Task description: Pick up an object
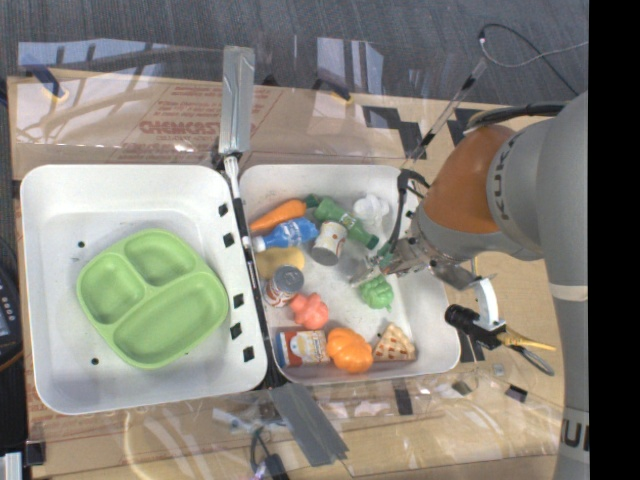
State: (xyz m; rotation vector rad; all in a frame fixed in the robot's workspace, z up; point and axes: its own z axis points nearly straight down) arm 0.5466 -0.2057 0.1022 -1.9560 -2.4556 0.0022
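Descending beside the green toy (376, 292), the gripper (385, 261), jaw state indiscernible, is best centred over it before closing.

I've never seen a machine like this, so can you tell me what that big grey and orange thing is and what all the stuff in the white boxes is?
That is a robot arm, filmed from one camera above the bench. It reaches in from the right, and its claw is low in the right bin, beside a green toy. I can't tell if it holds anything. That bin has toy food: a carrot, a blue bottle, a can, an orange pumpkin and a pie slice. The left bin holds a green divided plate.
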